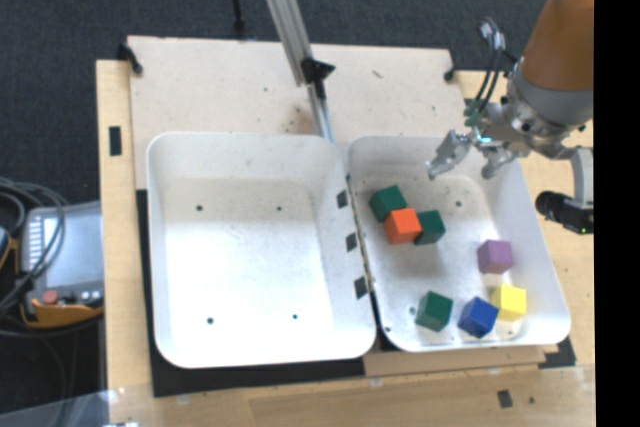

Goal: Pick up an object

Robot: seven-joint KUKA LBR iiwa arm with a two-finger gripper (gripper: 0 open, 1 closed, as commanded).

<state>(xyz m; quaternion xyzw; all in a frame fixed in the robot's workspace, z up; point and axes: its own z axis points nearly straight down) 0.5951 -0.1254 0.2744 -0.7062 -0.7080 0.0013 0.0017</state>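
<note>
The right bin (520, 215) holds several small blocks. An orange block (403, 225) sits between two green ones (387, 203) (430, 227) near the bin's left side. A purple block (494, 255) lies further right, with a yellow block (511, 300), a blue block (478, 316) and another green block (434, 310) along the near edge. My gripper (469, 158) hangs over the far part of the right bin, up and to the right of the orange cluster, open, with nothing between its fingers.
The left bin (170, 215) stands beside the right one, sharing a middle rim. A slanted metal rail (285, 10) rises from the bench behind the bins. A handheld controller (60, 260) and cables lie off the bench's left side.
</note>
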